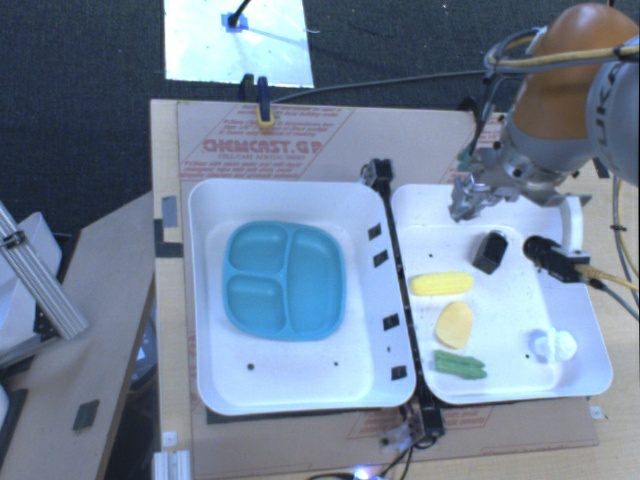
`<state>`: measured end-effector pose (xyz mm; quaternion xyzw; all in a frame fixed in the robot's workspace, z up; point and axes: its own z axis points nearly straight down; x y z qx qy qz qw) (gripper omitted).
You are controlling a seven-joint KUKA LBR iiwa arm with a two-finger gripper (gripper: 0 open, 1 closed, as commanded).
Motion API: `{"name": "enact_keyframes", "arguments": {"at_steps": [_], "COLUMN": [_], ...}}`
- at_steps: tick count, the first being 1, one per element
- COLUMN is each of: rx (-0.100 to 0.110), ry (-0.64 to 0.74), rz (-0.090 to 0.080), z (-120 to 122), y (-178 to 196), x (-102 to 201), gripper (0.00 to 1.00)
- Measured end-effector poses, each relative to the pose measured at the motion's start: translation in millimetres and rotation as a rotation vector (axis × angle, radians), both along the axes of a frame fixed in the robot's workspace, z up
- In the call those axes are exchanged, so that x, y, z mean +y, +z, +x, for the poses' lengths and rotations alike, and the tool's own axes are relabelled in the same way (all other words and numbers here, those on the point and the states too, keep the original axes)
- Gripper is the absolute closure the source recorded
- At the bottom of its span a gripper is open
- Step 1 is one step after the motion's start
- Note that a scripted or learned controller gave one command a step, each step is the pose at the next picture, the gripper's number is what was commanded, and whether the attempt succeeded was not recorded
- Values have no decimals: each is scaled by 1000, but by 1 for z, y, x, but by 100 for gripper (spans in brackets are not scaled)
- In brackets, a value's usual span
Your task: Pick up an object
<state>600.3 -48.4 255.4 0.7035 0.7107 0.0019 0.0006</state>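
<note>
Pod: a green pod point(460, 365) lies flat at the near edge of the right bin point(510, 308), close to the wall between the two bins.
White lump: a small white lump point(553, 345) sits in the near right corner of that bin, well apart from the pod.
Wedge: a yellow wedge point(454, 325) lies just behind the pod, close to it. I cannot tell whether the two touch.
Corn: a yellow cob point(441, 284) lies crosswise just beyond the wedge, with one end near the dividing wall.
Block: a black block point(489, 251) lies farther back, to the right of the cob and apart from it.
Left bin: the left bin point(290, 368) holds a blue plate point(285, 280) with three sections, flat and about at its middle.
Task things: the pod, white lump, wedge, cob and block all rest on the floor of the right bin, in front of me.
Me: my gripper point(468, 203) hangs over the far left part of the right bin, near its back rim. It is just beyond the block and apart from it.
My grip: from this slant I cannot tell whether it is spread or pressed together.
My arm: my arm point(565, 78) comes in from the right, its orange band above the bin's far right corner.
Board: a brown board point(300, 138) lies under both bins and shows beyond their back rims.
Clamp: a blue and yellow clamp point(263, 100) grips the board's far edge.
Sheet: a white sheet point(235, 43) lies on the dark floor beyond the board.
</note>
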Motion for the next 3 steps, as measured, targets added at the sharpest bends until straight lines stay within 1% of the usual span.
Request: {"name": "enact_keyframes", "arguments": {"at_steps": [1, 2, 3], "rx": [2, 0, 1], "ry": [-1, -1, -1], "rz": [0, 0, 0], "z": [3, 22, 31], "y": [-8, -8, -13], "x": [48, 95, 146], "gripper": [100, 100, 100]}}
